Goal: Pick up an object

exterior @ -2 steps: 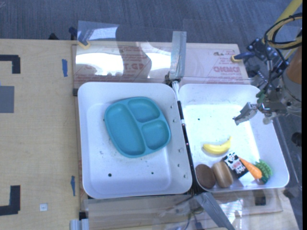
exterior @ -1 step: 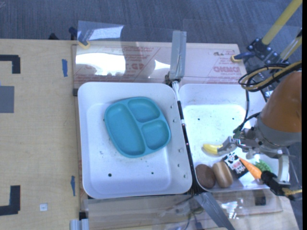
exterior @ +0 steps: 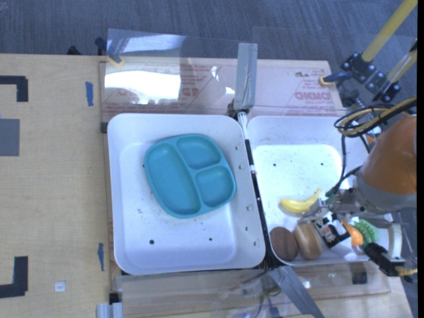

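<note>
Camera view: looks down at a slant on two shallow white bins side by side on a wooden bench.
Task objects: a small cluster lies in the near part of the right bin, close to its front wall.
Banana: a yellow banana lies slightly curved, above the two brown items and just left of the gripper.
Dark brown item: a rounded dark brown object sits at the front left of the cluster, close to the divider between the bins.
Tan item: a lighter brown rounded object rests just beside the dark one, on its right; the two look to be touching.
Orange and green item: a small orange piece with green shows to the right of the gripper, partly hidden by the arm; what it is cannot be told.
Gripper: the gripper sits low over the front right of the right bin, just right of the tan item and below the banana's tip. Whether its jaws are apart or together cannot be told, and nothing is seen held.
Arm: the arm, with its orange band, enters from the right.
Left bin: the left bin holds a blue divided plate with three compartments, lying flat near the middle.
Bench: the wooden bench carries blue tape marks and black corner marks on its left.
</note>
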Tool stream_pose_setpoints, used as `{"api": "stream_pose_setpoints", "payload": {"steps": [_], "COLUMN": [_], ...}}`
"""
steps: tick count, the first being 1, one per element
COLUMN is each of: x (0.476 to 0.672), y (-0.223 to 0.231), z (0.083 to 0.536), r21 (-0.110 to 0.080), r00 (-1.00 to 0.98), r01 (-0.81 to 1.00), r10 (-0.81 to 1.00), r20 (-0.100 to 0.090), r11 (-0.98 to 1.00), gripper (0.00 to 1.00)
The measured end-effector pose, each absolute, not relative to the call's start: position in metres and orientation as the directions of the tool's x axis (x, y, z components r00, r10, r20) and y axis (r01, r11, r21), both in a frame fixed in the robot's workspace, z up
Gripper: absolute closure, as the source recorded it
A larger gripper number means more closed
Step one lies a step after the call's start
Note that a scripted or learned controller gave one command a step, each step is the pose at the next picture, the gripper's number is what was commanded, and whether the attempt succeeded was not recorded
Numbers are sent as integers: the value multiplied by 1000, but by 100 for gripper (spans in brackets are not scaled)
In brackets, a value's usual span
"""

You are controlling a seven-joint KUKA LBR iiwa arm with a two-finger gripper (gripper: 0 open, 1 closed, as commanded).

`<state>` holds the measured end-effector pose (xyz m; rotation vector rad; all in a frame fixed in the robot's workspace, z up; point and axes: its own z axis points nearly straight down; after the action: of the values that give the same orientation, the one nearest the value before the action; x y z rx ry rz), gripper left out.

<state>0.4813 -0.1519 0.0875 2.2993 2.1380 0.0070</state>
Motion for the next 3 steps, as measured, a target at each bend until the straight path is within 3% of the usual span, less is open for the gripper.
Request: {"api": "stream_pose_setpoints", "payload": {"steps": [1, 2, 3], "x": [487, 525, 582], "y": [-153, -106, -94], "z": [102, 118, 96], "r21": [24, 3, -1], "r00": [73, -146, -183], "r01": [997, 989, 983], "r10": [997, 989, 983], "r20": [-3, 0, 1], "r11": [-73, 146, 183], "gripper": [100, 100, 100]}}
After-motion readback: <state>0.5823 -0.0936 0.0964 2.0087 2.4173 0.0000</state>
